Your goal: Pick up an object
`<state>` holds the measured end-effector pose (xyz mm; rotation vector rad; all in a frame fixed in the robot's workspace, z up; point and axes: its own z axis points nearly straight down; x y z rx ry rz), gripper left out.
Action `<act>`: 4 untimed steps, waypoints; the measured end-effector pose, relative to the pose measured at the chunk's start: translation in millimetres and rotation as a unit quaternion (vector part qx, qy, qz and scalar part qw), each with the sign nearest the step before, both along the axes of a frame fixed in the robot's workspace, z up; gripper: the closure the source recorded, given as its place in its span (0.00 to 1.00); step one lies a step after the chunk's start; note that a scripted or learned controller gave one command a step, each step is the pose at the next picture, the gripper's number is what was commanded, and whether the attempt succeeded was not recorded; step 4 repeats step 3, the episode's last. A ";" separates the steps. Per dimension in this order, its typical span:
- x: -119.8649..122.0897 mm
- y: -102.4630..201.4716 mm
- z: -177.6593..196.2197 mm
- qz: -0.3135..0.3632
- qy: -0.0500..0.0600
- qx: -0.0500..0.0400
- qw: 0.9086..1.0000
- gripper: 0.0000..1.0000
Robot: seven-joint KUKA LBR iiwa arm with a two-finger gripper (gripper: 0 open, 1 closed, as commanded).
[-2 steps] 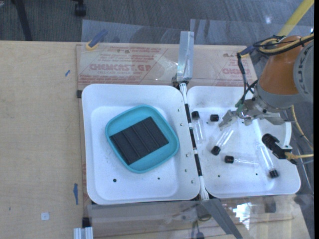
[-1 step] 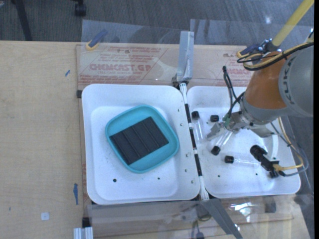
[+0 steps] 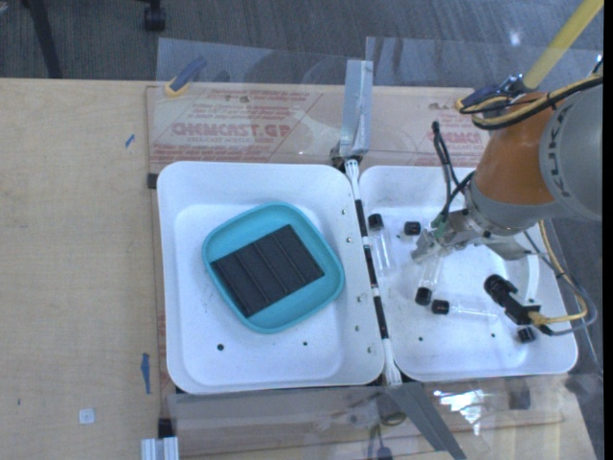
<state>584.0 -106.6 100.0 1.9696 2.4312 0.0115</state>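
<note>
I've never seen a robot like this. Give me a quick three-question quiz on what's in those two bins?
1. True or false: the teal tray lies in the left bin.
2. Which bin is the arm's claw over? A) left B) right
3. Fill in: the small clear tubes in the right bin have ____ caps.

Key: 1 true; 2 B; 3 black.

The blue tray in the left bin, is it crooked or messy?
A little crooked. The blue tray sits turned at an angle in the left bin, its edges not lined up with the bin's sides. The dark slab lies flat inside it. Nothing looks spilled or broken.
</note>
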 end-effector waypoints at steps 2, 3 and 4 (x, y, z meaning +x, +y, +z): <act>83.2 68.3 121.2 -0.070 0.006 0.001 0.997 1.00; 84.1 69.9 131.4 -0.068 0.004 0.000 0.998 1.00; 84.1 69.9 131.4 -0.068 0.004 0.000 0.998 1.00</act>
